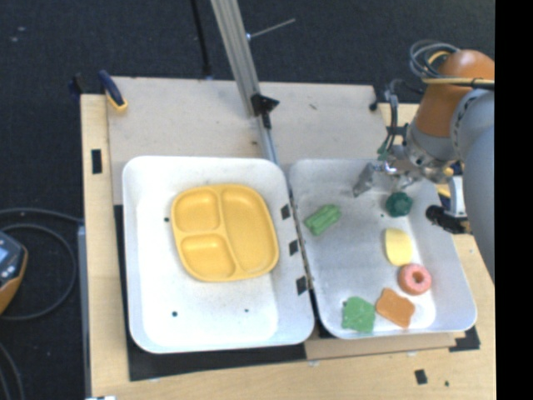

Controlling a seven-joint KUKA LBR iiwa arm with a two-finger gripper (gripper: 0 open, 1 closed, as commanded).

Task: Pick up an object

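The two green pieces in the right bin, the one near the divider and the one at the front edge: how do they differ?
The green piece near the divider is elongated, lies at a slant and sits alone. The green piece at the front edge is blockier, a brighter green, and sits right beside the orange piece; whether they touch I cannot tell. Both lie flat in the right bin, apart from the gripper.

two white bins point(150, 323), one yellow divided plate point(225, 230), and six little items in the right bin: three green, one yellow, one pink, one orange.
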